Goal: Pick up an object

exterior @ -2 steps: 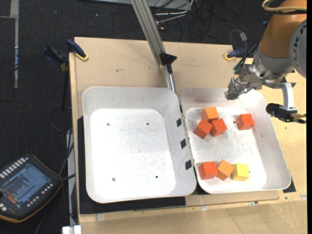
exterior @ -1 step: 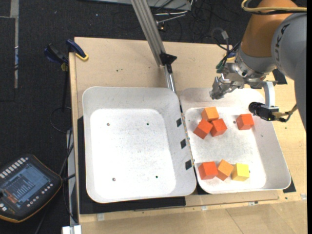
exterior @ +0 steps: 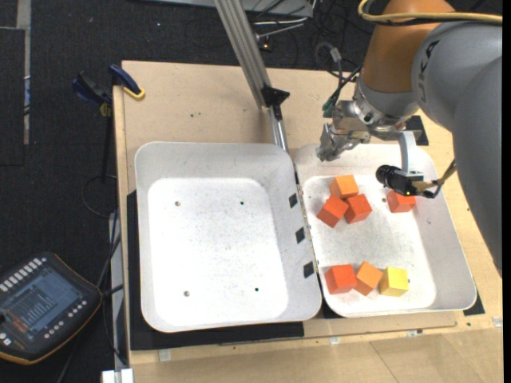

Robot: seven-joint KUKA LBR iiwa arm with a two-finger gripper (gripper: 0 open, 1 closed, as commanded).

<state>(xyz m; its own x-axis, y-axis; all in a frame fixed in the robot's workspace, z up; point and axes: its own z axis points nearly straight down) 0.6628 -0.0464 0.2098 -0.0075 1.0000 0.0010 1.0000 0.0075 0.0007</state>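
Note:
My gripper [exterior: 330, 152] hangs over the far left corner of the right bin [exterior: 447, 282], just behind a cluster of blocks. That cluster has an orange block [exterior: 346, 186] and two red-orange blocks [exterior: 332, 211] [exterior: 358, 207] touching one another. Another red block [exterior: 402, 202] lies near the bin's far right side. Along the near edge sit a red block [exterior: 342, 278], an orange block [exterior: 369, 277] and a yellow block [exterior: 394, 281] in a row. Nothing shows between the gripper's tips.
The left bin [exterior: 160, 166] lies beside the right one, their rims meeting in the middle. A slanted metal pole [exterior: 247, 54] reaches down to the bins' far junction. A teach pendant [exterior: 40, 302] rests at the lower left, off the bench.

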